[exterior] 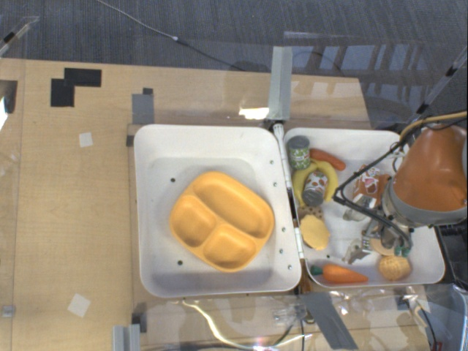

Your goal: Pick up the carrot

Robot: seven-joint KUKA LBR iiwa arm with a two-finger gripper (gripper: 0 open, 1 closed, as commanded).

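On the bench (66, 218) the left bin (153, 196) holds a yellow divided plate (221, 219). In the right bin (365, 141), the carrot (344, 273) lies against the near rim. The jaws (362, 250) hang just above it, right of a pale yellow round piece (315, 232), slightly apart and clamped on nothing.

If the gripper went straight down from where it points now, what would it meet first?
Probably bare bin floor. The gripper points down just above the carrot lying at the front wall, so it looks set to miss it slightly. Depth is hard to judge from this slant.
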